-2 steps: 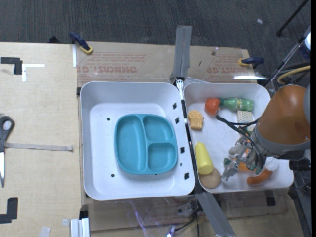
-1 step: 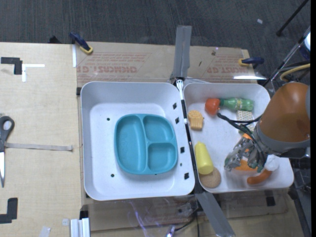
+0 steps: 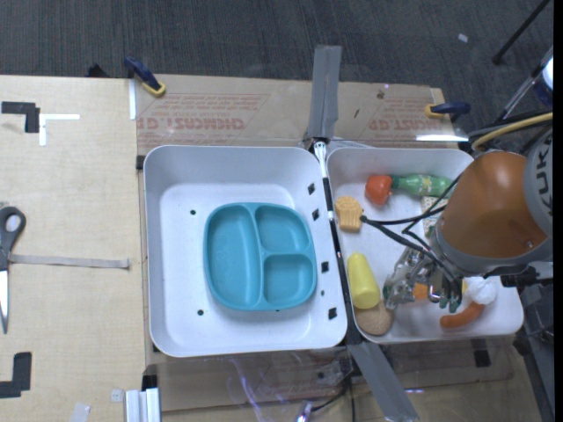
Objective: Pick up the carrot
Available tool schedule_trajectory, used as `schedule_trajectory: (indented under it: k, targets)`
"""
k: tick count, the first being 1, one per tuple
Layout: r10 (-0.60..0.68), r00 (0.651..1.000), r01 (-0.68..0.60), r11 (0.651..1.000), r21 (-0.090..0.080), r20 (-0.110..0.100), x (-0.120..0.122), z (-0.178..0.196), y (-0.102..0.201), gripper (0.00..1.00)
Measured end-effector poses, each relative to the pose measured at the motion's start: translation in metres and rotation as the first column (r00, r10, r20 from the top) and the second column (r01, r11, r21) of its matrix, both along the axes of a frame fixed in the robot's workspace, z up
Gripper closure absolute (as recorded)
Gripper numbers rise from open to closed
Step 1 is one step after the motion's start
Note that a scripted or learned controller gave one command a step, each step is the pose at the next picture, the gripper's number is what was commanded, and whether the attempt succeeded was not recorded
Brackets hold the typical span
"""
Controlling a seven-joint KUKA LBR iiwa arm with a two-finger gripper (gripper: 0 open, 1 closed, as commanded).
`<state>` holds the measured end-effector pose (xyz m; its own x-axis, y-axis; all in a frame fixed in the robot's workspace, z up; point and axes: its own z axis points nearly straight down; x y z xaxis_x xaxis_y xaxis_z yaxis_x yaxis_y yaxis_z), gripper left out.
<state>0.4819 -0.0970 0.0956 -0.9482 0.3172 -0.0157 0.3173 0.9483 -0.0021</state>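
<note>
Down in the right bin [image 3: 493, 328] now, grey arm [image 3: 493, 214] with its orange band reaching in from the right, tool [image 3: 420, 287] low over the bin floor near the front wall. Hard to call whether open or clamped: too much clutter and cable around the tip to tell. A speck of orange showing right at the tool, but impossible to say what. Carrot [image 3: 462, 316] lying on the bin floor just right of the tool, near the front right corner, orange and slightly curved, beside a small white piece [image 3: 483, 290]. Yellow cylinder [image 3: 361, 280] standing left of the tool, tan round cookie [image 3: 374, 321] just below that. Further back, waffle-like yellow piece [image 3: 349, 213] against the left wall, red tomato [image 3: 378, 189] and green bottle [image 3: 422, 184] along the back. Over in the left bin [image 3: 167, 262], blue divided plate [image 3: 261, 256] sitting in the middle. Scissors [image 3: 7, 262] out on the bench [image 3: 70, 200] at far left.
</note>
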Motion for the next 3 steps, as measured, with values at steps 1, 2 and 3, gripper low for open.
schedule_trajectory:
  k: [1,2,3]
  targets:
    - [-0.003,1.0,0.003,1.0,0.0,0.005,0.002,0.01,-0.001,1.0]
    - [-0.151,0.988,0.151,0.989,0.007,-0.01,-0.002,0.044,0.004,1.0]
    - [-0.049,0.999,0.049,0.999,0.007,-0.012,-0.003,-0.003,-0.023,1.0]
